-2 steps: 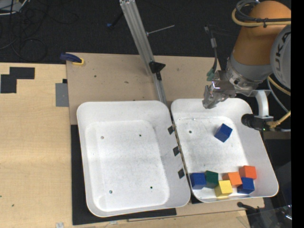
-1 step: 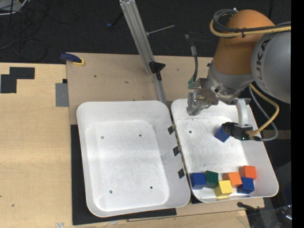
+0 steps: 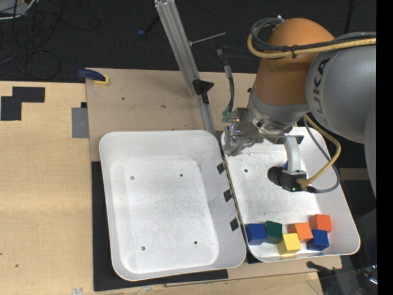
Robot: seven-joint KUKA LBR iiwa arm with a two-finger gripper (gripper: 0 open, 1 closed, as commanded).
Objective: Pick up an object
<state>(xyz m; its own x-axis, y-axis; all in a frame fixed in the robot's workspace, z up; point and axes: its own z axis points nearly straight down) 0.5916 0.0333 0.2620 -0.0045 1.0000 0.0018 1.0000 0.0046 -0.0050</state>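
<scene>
Several small cubes lie bunched at the near end of the right bin (image 3: 261, 183): a blue cube (image 3: 255, 233), a green cube (image 3: 273, 230), a yellow cube (image 3: 289, 243), an orange cube (image 3: 303, 230), a red cube (image 3: 321, 222) and a second blue cube (image 3: 317, 240). My gripper (image 3: 236, 136) hangs over the far left corner of that bin, close to the divider between the bins and well away from the cubes. Nothing shows beneath it or in its grasp.
The left bin (image 3: 163, 204) sits beside the right one. A slanted aluminium bar (image 3: 182, 54) rises behind the bins. The big grey arm (image 3: 319, 85) and its cables cover the far right part of the right bin. A black fitting (image 3: 286, 178) hangs below the wrist.
</scene>
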